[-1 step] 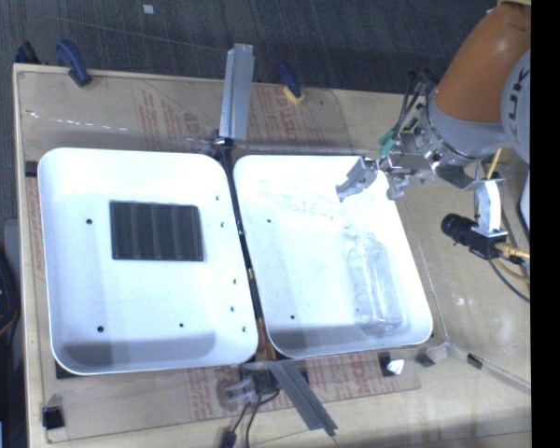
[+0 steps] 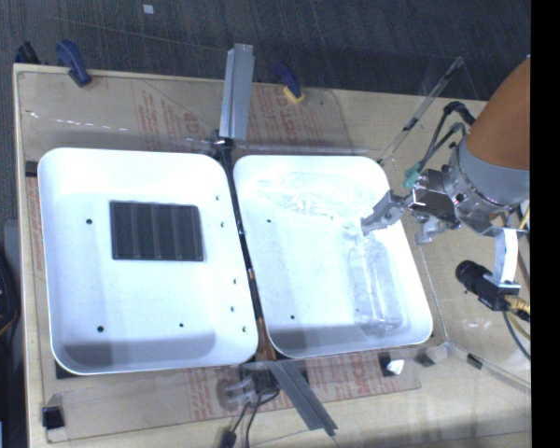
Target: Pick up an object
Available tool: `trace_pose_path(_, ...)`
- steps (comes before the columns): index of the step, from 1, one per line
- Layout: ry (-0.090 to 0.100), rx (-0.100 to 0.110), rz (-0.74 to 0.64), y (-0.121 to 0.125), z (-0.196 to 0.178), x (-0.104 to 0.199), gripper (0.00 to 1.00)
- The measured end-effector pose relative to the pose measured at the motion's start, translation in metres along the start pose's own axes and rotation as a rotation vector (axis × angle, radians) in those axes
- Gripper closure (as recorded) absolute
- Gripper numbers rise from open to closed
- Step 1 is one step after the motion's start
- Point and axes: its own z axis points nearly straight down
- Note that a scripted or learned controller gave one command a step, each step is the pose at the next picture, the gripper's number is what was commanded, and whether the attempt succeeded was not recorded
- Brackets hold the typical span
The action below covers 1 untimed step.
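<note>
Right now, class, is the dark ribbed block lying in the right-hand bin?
No. The dark ribbed block lies in the left bin, while the right bin holds a clear plastic bottle.

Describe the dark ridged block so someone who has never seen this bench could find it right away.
Find the left bin of the two white bins on the bench. The dark ridged block lies flat on its floor, toward the far side. It is opaque and dark grey, unlike the clear bottle in the right bin.

It looked like a robotics lab: a plywood bench (image 2: 121, 110) carried two white bins (image 2: 75, 250) clamped at its far edge by blue clamps (image 2: 75, 63), cables (image 2: 429, 138) trailing off the right side.
</note>
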Motion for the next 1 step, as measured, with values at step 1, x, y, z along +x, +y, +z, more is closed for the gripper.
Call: trace_pose_path(1,0.000,0.002,-0.006,0.0005,-0.0097,0.0008,1.00)
